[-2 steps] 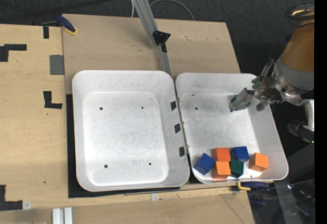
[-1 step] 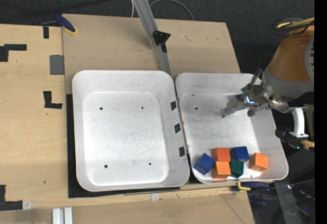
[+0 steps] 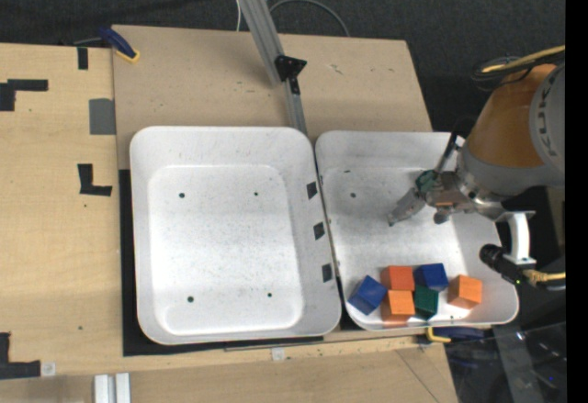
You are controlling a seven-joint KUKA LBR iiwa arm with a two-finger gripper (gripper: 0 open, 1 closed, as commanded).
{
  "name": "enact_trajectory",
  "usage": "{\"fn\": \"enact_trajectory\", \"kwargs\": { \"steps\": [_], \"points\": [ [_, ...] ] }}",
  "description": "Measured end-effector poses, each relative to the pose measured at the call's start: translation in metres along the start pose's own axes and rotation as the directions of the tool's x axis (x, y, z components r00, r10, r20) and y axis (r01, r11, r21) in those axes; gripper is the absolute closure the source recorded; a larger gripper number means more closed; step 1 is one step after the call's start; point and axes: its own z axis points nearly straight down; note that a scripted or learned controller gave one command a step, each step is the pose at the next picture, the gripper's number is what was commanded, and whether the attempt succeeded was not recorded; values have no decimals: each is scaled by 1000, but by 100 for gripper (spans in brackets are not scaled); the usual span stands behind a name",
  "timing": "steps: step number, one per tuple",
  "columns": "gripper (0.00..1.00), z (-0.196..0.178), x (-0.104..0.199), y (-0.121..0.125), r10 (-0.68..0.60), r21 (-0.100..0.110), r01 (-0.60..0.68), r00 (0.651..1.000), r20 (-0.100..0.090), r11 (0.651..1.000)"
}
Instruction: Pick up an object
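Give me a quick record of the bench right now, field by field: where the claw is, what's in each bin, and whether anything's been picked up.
claw: over the right bin, above its bare middle
claw contents: nothing seen between its fingers
blocks: cluster at the right bin's near edge: blue block, orange blocks, green block
left bin: white, speckled, no blocks seen
task state: no block lifted yet

The arm (image 3: 514, 139) is grey with a broad orange band above the wrist; its end effector (image 3: 418, 199) is dark metal with a green part, and a black cable runs alongside.
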Motion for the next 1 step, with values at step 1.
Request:
{"fn": "enact_trajectory", "kwargs": {
  "steps": [1],
  "points": [
    [100,-13,0,1,-1,-4,1,1000,0,1000]
  ]
}}
